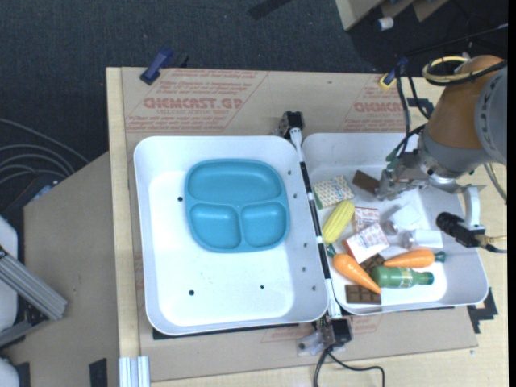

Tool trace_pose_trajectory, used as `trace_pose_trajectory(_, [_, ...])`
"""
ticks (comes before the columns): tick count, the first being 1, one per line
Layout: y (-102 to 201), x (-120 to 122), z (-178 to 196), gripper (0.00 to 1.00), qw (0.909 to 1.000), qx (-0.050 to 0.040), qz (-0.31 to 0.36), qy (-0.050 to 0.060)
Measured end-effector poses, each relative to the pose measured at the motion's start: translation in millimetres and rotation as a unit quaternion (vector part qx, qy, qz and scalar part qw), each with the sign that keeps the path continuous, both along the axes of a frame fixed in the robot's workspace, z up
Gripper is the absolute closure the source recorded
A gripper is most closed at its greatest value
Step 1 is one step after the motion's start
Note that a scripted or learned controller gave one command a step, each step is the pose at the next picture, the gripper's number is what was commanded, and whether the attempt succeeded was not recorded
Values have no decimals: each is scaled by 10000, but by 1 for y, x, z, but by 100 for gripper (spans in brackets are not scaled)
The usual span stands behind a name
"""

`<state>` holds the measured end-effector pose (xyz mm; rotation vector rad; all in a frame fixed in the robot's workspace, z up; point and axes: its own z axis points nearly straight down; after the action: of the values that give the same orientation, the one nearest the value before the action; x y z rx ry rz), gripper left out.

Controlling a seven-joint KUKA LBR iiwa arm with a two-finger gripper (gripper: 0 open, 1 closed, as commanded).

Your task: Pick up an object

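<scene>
Gripper (393, 182), jaw state unreadable, over right bin (476, 285) w/ corn (337, 220), 2 carrots (355, 272), bottle (403, 278) packed close; risk: snagging neighbours, slipped pick.

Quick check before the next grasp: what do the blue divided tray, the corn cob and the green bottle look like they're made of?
Blue divided tray: looks like moulded plastic, matte, one even colour with soft rounded compartment edges.
Corn cob: probably a plastic toy; uniform yellow with a slight sheen.
Green bottle: seems glossy plastic or glass, with bright highlights along its side; the view is too coarse to settle which.
</scene>
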<state>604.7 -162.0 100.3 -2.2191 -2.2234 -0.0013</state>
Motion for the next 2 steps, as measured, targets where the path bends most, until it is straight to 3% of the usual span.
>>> trace_pose_trajectory(1, [0,0,0,0,10000,0,-1,2])
trace_pose_trajectory(2, [7,52,-16,0,10000,-5,-1,0])
